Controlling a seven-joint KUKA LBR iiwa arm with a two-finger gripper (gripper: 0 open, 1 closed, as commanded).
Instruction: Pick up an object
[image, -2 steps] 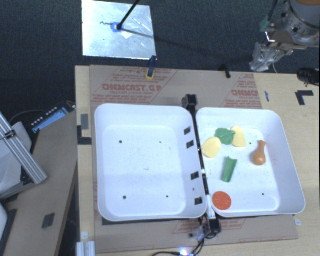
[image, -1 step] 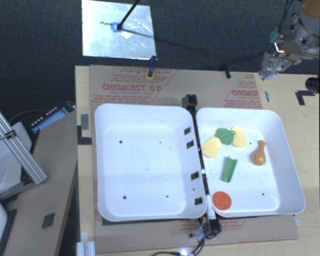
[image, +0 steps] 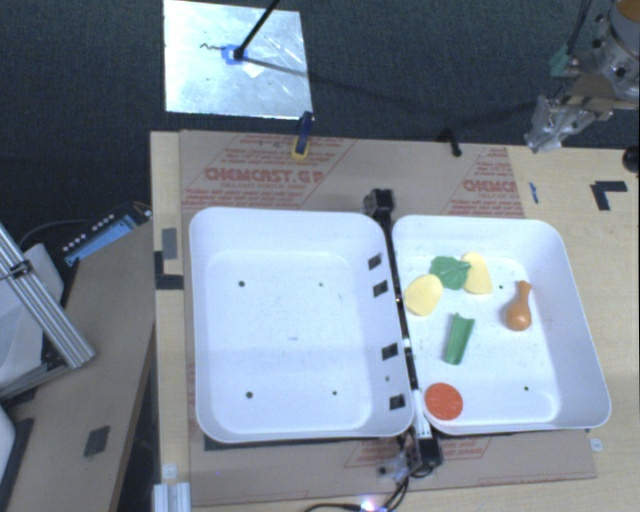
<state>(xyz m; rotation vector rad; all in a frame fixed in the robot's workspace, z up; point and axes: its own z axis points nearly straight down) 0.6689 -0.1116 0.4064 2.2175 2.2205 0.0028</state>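
Two white bins sit side by side on the bench. The right bin (image: 575, 330) holds a green leaf (image: 450, 270), two yellow pieces at its 12 o'clock, an orange-brown pear shape (image: 518, 306) at 3, a green stick (image: 458, 338) at centre, and a red disc (image: 444, 402) at 7. The gripper (image: 556, 122) hangs beyond the bins at 1 o'clock.

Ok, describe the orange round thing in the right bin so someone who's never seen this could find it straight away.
Start at the right bin, the one of the two white bins that holds the small items. Go to its near left corner, beside the divider between the bins: the orange disc lies there alone. It is flat and round, apart from the green stick and the yellow pieces farther back.
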